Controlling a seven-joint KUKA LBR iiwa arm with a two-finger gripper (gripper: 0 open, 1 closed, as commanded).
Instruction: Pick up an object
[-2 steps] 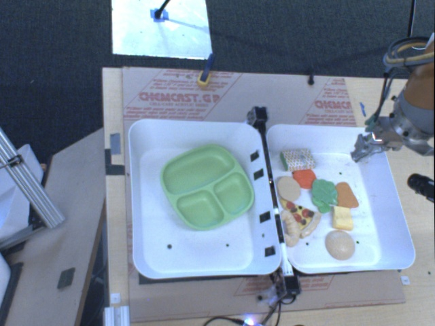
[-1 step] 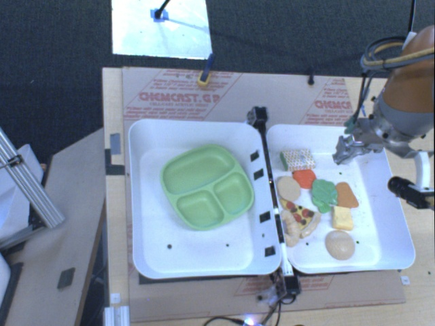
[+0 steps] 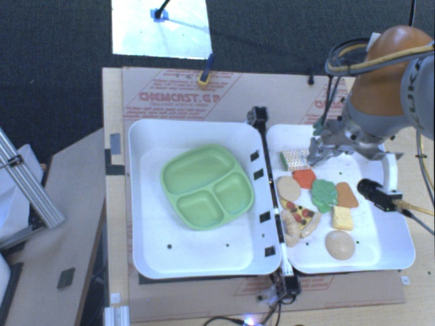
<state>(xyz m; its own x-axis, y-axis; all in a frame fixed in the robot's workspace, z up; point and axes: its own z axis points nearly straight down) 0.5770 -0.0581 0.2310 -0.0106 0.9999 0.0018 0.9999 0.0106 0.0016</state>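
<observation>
My gripper [image 3: 319, 153] hangs low over the back of the right bin [image 3: 401, 253], just right of a white speckled square piece [image 3: 294, 159]. Below it lie toy foods: a red piece [image 3: 304, 178], a green leafy piece [image 3: 324, 193], an orange-brown piece [image 3: 347, 195], a yellow block [image 3: 342, 218], a tan round piece [image 3: 289, 188], a pizza slice [image 3: 299, 216] and a beige bun [image 3: 340, 244]. The arm's body hides how the fingers stand, and nothing shows between them.
The left bin [image 3: 146, 250] holds a green divided plate [image 3: 206, 187]. A black divider strip [image 3: 266, 182] runs between the two bins. A pale sheet [image 3: 160, 19] lies on the dark floor behind the bench.
</observation>
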